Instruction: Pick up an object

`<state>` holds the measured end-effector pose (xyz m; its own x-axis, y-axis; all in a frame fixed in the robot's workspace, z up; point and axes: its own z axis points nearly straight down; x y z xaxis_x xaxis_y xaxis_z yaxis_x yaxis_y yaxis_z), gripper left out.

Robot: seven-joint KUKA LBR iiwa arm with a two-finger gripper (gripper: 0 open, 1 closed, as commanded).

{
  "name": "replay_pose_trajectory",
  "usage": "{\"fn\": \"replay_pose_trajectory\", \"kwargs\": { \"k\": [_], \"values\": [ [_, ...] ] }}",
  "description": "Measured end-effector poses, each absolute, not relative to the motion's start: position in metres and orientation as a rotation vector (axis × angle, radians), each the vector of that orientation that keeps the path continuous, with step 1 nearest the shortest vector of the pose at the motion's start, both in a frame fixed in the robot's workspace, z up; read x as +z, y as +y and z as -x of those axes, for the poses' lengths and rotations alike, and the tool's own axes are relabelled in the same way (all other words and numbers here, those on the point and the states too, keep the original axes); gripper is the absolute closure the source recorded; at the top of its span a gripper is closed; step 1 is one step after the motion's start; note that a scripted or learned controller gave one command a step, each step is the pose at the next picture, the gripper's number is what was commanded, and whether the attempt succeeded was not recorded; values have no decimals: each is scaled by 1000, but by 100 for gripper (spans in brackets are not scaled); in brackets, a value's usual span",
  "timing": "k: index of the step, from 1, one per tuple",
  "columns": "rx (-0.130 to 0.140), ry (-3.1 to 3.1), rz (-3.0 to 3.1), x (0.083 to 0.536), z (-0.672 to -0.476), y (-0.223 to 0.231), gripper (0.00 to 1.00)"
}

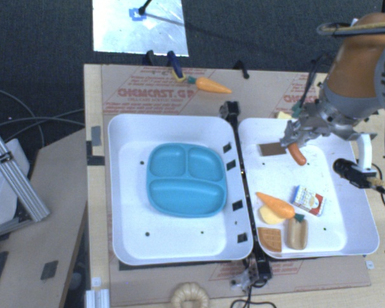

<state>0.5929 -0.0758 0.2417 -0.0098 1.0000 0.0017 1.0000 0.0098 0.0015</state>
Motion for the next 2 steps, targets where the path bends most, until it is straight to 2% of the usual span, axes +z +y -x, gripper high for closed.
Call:
{"fn": "replay_pose_trajectory", "kwargs": {
  "k": [2],
  "values": [
    [0,-2230,2210,219,-570,17,100]
  ]
}}
